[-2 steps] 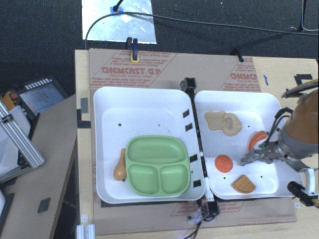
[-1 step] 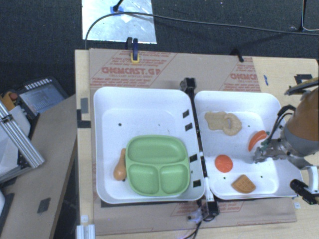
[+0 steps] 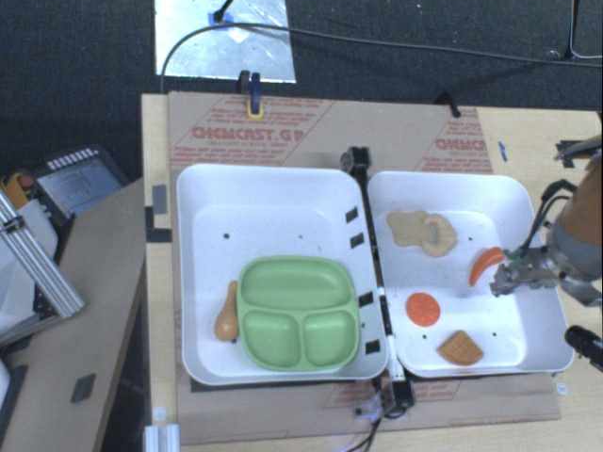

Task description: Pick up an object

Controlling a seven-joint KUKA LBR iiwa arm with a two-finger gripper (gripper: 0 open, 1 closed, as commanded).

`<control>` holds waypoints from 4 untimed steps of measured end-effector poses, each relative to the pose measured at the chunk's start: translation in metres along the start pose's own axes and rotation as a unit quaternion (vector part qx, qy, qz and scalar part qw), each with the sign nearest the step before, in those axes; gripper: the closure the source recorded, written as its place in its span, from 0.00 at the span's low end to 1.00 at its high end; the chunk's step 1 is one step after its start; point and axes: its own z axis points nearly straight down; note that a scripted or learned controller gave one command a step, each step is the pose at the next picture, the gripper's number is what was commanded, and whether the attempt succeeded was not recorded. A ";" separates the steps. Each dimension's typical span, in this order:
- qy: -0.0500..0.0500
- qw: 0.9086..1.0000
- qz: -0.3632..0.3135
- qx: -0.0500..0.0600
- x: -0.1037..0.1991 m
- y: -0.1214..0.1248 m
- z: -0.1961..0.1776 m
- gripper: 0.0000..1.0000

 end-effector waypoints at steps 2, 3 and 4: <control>0.000 1.000 -0.001 -0.001 0.007 0.004 -0.115 1.00; 0.001 1.000 -0.003 0.001 0.056 0.023 -0.121 1.00; 0.002 1.000 -0.003 0.001 0.106 0.042 -0.125 1.00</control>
